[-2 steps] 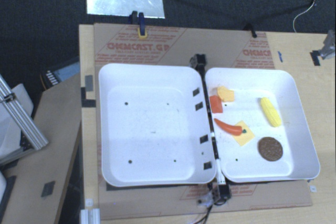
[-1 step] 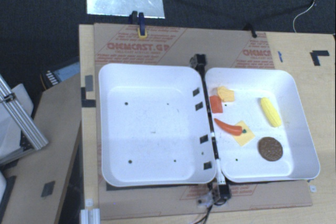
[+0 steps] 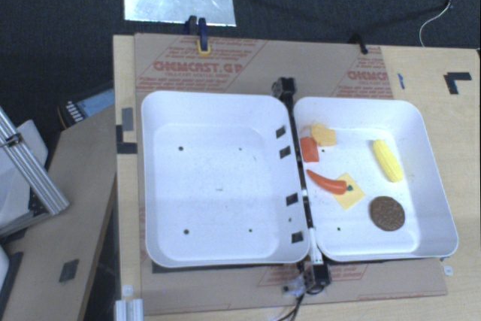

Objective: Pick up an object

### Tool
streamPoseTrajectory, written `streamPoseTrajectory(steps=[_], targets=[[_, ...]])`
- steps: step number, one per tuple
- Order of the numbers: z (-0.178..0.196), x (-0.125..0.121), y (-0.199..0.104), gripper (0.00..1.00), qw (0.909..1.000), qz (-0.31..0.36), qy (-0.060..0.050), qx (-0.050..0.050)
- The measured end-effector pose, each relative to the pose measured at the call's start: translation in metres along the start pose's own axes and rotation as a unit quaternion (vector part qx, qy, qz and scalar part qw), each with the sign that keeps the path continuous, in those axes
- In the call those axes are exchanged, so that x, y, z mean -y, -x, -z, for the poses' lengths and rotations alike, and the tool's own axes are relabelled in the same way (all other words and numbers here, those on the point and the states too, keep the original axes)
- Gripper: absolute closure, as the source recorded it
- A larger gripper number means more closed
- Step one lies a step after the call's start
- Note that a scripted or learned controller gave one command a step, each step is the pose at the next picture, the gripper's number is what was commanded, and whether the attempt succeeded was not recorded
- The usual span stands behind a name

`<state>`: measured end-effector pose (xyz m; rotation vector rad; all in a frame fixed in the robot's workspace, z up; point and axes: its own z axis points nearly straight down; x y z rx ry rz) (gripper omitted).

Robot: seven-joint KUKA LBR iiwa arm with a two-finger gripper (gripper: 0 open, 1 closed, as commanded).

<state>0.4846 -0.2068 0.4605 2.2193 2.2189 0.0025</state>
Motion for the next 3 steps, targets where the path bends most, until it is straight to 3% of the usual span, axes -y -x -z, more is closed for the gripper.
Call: streamPoseTrajectory(steps=[2, 3], targets=[[-0.148, -0.002, -0.001, 1.00, 1.0000, 0.001, -0.003, -0.001], [-0.070, -0.003, 0.000, 1.00, 1.0000, 0.002, 0.004, 0.002]])
